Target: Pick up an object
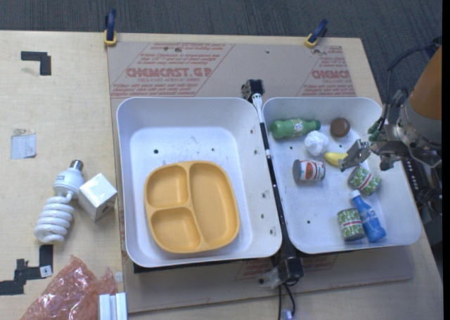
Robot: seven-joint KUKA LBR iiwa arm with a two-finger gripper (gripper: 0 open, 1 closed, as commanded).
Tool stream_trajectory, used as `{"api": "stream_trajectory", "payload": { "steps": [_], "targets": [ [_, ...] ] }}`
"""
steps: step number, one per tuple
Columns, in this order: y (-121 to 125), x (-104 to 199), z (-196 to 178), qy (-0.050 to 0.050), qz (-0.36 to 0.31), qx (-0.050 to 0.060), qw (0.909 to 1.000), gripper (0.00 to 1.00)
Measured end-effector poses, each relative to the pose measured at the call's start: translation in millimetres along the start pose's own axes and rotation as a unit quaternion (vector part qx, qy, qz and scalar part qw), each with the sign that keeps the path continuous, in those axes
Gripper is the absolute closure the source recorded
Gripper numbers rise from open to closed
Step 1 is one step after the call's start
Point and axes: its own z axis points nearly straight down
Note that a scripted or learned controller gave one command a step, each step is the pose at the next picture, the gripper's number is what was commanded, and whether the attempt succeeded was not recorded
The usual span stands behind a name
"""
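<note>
Two shallow white bins are seen side by side on the table [63, 100]. The left bin [133, 136] contains a yellow divided plate [191, 206] with three compartments. The right bin [309, 231] holds a scatter of small objects.

All positions below are given relative to the small red-labelled can [309, 171], which lies on its side near the middle of the right bin. A green bottle [295, 127] is found lying above it, toward the bin's far wall. A brown round object [340, 126] is placed further right of that bottle. A white crumpled ball [316, 143] sits just above and right of the can. A small yellow item [334, 159], possibly a banana, lies just to the can's right. A green patterned can [365, 182] is seen further right. Below and to the right, a second green patterned can [349, 224] lies touching a blue bottle [369, 219].

The gripper [360, 155] is seen to the right of the can, low over the bin, beside the yellow item and above the green patterned can. Whether the fingers are apart or together cannot be told, and nothing is seen held between them.

Well left of the bins, a spiral light bulb [60, 202] and a white cube [98, 195] rest on the table.
</note>
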Motion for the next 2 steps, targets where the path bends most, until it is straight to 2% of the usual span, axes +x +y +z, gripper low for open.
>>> {"api": "stream_trajectory", "payload": {
  "steps": [1,2],
  "targets": [
    [49,-76,17,0.0,0.0,0.0,1.0,0.0],
    [98,-69,87,0.0,-0.002,-0.001,1.0,0.0]
  ]
}}
